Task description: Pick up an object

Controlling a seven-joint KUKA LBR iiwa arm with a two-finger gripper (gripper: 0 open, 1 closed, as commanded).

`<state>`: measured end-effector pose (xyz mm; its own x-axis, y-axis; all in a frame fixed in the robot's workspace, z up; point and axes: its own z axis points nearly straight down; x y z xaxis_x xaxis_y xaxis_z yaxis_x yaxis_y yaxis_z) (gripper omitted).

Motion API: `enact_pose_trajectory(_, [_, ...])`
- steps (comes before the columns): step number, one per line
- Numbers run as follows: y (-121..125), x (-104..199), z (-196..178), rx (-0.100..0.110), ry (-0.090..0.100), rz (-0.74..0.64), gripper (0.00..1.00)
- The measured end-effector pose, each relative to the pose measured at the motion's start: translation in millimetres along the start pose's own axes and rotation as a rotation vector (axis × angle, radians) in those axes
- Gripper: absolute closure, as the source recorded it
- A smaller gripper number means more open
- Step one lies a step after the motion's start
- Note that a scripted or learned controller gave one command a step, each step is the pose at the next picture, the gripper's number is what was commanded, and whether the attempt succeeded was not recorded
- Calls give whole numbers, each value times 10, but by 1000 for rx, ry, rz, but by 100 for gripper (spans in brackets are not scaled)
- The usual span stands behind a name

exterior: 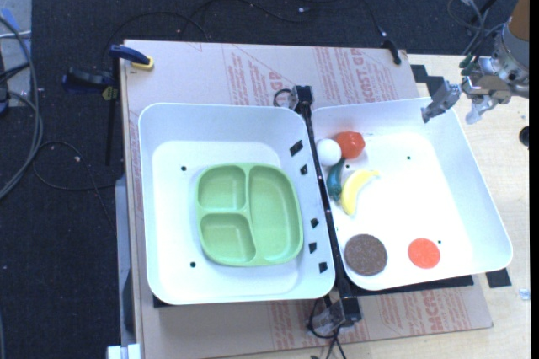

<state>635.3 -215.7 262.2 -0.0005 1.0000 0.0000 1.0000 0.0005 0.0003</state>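
The jaws (455,106) hang over the far right corner of the right bin (472,180), with the two fingers spread apart and nothing between them. One finger (437,105) sits above the bin's back rim; the other is just outside the right wall.

Nearest to the jaws, down and to the left, a red ball (350,144) lies on the bin floor with a white ball (328,151) touching its left side. Just below these lie a teal object (335,178) and a banana (356,187), close together against the divider. Bare bin floor separates this cluster from the jaws.

Farther down, near the front rim, lie a brown disc (365,254) and an orange disc (424,253), set apart from each other.

Farthest from the jaws, the left bin (160,180) holds a green divided tray (249,214). Both bins rest on the bench (236,71).
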Motion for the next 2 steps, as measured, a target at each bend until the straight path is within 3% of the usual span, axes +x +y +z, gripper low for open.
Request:
enact_pose_trajectory(1, [3,1,-104,-1,0,-1,100])
enact_pose_trajectory(2, [2,3,-99,0,0,-1,0])
